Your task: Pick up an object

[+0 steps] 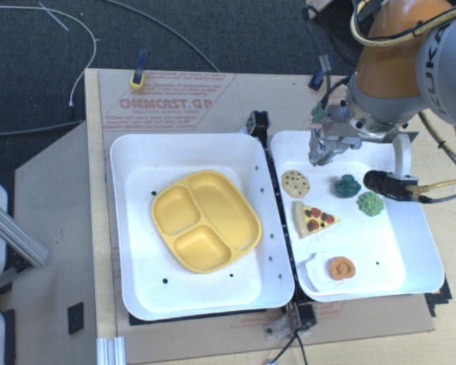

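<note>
My gripper [321,156] hangs over the back left part of the right bin [410,272], above and slightly right of a round cookie [295,182]. Nothing shows between its fingers. In the same bin lie a pizza slice [314,219], a dark green broccoli piece [348,185], a lighter green piece [371,203] and an orange donut [340,268]. The left bin [137,280] bears a yellow divided tray [205,220].
A black cylindrical part [387,184] with a cable juts over the right bin beside the green pieces. Black clamps [258,122] sit at the seam between the bins. A blue and yellow clip [140,76] rests at the board's back left.
</note>
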